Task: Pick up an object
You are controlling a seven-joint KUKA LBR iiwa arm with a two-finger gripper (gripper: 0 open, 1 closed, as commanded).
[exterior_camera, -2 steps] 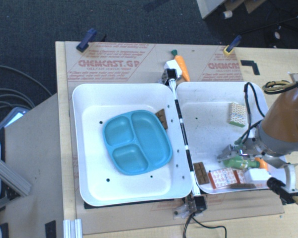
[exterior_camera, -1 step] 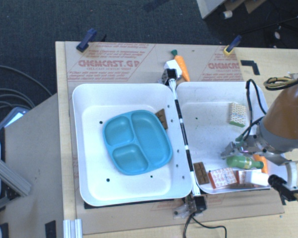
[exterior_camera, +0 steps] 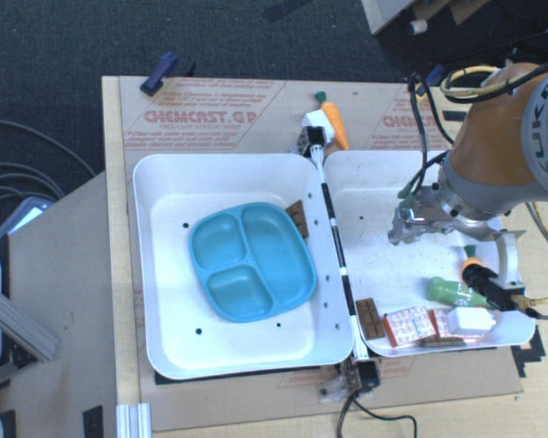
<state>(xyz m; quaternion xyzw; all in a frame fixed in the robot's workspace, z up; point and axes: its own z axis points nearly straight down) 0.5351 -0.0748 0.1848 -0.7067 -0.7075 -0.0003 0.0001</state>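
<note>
From the camera above the bench, the gripper (exterior_camera: 409, 228) hangs over the bare upper half of the right bin (exterior_camera: 374, 176). From this angle it is not possible to tell whether it is spread or pressed together. Everything loose in that bin lies below it in the view, along the near wall. A green bottle (exterior_camera: 452, 291) lies on its side below and to the right of the gripper, apart from it. A red-and-white patterned packet (exterior_camera: 409, 326) lies flat almost straight below. A white block (exterior_camera: 471, 319) sits just beside the packet on the right. A dark brown bar (exterior_camera: 367, 318) lies to the packet's left, against the wall the two bins share. The left bin (exterior_camera: 164, 199), well to the left of the gripper, holds a blue plate (exterior_camera: 251, 261) with three compartments, lying flat near its middle. A small brown piece (exterior_camera: 298, 217) sticks out at the plate's upper right edge, close to the shared wall. Outside the bins, above and to the left of the gripper, an orange carrot-shaped toy (exterior_camera: 334, 126) lies on the printed board (exterior_camera: 210, 117), and a blue clip (exterior_camera: 159, 74) sits at the board's far left corner.
</note>
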